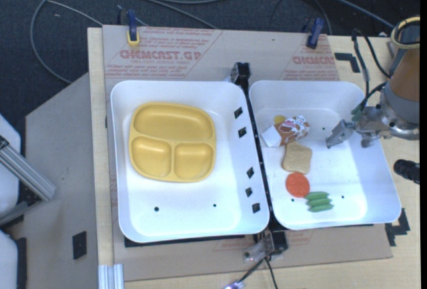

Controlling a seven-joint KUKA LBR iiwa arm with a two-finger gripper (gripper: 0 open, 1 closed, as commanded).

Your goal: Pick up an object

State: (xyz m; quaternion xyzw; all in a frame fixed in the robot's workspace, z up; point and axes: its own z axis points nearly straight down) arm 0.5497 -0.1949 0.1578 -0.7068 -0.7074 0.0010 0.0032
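Gripper (338, 135) low over the right bin (373, 211), at the frame's right, fingers apart with nothing between them. Candidate objects clustered left of it, near the bin's middle: crumpled wrapper (292, 127) uppermost, tan bread slice (297, 159) below and touching it, red disc (297, 185), green beans (319, 201) lowest. Yellow divided plate (173, 141) alone in the left bin (193, 224). Likely trouble: flat bread and disc offering no edge, so pinching only air; crowded wrapper and bread inviting a double catch or a nudge away; descending too hard, scraping the bin floor.
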